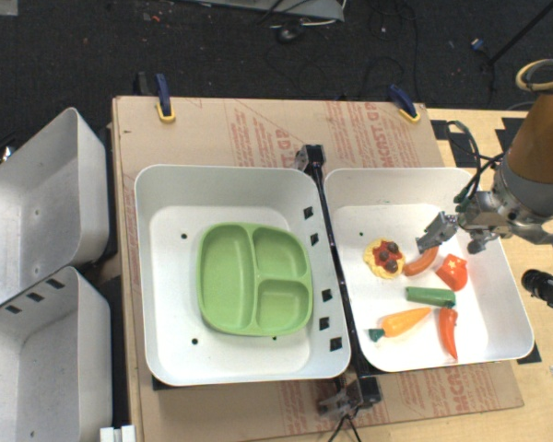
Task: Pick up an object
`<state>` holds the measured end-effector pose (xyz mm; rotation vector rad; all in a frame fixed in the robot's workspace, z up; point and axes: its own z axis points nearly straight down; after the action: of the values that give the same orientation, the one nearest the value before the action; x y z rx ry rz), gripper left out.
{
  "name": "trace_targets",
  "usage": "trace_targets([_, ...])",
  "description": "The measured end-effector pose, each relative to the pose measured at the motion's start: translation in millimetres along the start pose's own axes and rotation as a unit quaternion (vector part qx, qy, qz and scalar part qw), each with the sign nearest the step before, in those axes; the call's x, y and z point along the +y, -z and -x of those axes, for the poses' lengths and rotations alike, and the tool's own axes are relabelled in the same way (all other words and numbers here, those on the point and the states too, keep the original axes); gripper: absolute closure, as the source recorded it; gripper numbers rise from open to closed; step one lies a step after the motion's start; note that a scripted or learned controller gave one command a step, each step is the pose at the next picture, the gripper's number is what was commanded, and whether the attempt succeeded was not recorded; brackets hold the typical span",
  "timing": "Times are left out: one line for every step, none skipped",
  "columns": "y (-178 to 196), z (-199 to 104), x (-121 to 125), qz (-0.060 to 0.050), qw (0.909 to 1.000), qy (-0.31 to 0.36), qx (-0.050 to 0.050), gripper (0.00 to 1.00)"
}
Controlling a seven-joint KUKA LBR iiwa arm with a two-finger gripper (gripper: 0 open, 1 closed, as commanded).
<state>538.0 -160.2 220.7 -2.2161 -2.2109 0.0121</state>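
The end effector hovers over the right bin, seemingly just above the sausage; I cannot tell how it is set. Nearby lie a carrot and red pepper.

You see smooth white plastic bins, matt green plastic divided plate, glossy plastic toy vegetables, rough brown cardboard sheet beneath, dull grey metal gripper.
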Motion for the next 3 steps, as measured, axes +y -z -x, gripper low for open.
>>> trace_targets([7,0,3,0.006,1.0000,0.002,-0.001,0.00])
trace_targets([-46,4,-6,0.004,1.0000,0.000,-0.001,0.00])
trace_targets([-96,13,-10,0.004,1.0000,0.000,-0.001,0.00])
